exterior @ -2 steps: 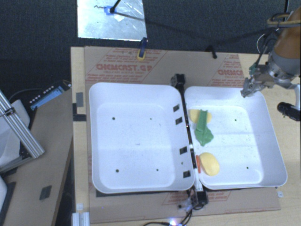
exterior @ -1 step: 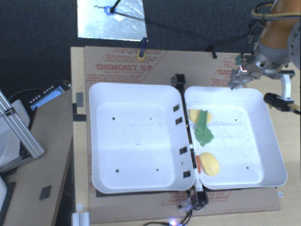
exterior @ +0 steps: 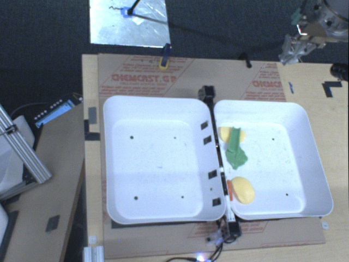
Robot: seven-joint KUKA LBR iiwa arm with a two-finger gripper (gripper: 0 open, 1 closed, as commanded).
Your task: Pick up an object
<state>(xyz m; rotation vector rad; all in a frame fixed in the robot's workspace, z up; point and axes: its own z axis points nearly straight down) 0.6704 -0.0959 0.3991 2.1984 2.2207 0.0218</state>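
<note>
In the right bin (exterior: 305, 146), close to its left wall, lie three small things. A green floppy piece (exterior: 236, 149) lies partly over a yellow object (exterior: 224, 134). Nearer the front sits a yellow rounded object (exterior: 243, 190) with a thin orange item (exterior: 230, 189) at its left side. My gripper (exterior: 294, 47) hangs at the top right of the camera view, high above the bench and beyond the right bin's far edge, well away from the objects. Nothing shows between its fingers.
The left bin (exterior: 117, 162) stands beside the right one, joined by a black clipped divider (exterior: 214, 146). A silver sheet (exterior: 129, 14) lies on the dark floor at the back. A metal frame (exterior: 19, 152) stands at the left edge.
</note>
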